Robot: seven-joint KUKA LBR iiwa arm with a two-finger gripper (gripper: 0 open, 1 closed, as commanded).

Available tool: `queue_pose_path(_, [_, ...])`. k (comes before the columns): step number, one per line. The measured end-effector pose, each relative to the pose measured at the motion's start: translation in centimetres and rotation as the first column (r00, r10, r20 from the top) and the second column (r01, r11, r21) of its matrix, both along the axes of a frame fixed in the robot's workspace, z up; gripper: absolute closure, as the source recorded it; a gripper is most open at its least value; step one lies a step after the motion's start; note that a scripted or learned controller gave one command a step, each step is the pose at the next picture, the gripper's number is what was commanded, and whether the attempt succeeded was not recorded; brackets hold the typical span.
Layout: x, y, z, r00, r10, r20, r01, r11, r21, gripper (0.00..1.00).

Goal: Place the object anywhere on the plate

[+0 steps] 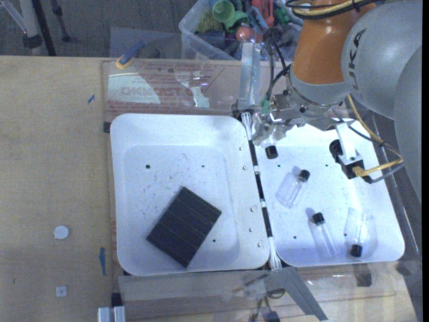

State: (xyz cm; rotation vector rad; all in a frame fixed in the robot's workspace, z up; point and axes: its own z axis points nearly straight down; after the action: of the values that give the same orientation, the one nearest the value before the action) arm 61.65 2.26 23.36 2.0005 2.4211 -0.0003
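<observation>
Below our hand, whose grip we cannot tell, three clear black-capped plastic vials are lying loose, awaiting pickup.

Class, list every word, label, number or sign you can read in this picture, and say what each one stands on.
Dark lettering on the grey arm: a "K" shape shows; the rest is cut off, unreadable.
Reddish print on the clear sheet behind the left bin: too blurred to read.
The dark plate and the vials show no readable text.
</observation>
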Motion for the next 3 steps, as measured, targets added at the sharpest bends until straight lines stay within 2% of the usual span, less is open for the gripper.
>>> queue_pose_path(1, [5.0,8.6,4.2,0.992,-0.129,0.001,0.129,0.992,0.0,1.0])
queue_pose_path(2, [5.0,17.3,7.7,0.997,-0.077,0.002,0.077,0.997,0.001,1.0])
queue_pose_path(3, [5.0,18.6,13.4,0.999,-0.041,0.002,0.041,0.999,0.001,1.0])
